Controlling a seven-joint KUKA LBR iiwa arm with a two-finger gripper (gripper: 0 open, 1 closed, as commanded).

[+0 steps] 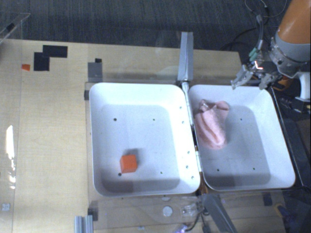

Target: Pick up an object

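Lengthwise, the pink cloth point(212, 123) runs from the far wall toward the near side of the right bin point(279, 161), bunched against the divider (open floor lies to its right). My hand point(252, 79) hovers over that bin's far rim, fingers apart and empty. An orange block point(129, 163) sits alone in the left bin point(97, 130).

Two bins are set side by side on the worktop point(48, 144). A block point(129, 163) is contained in the left bin point(97, 130), a cloth bundle point(212, 123) in the right bin point(277, 144), near its left wall.
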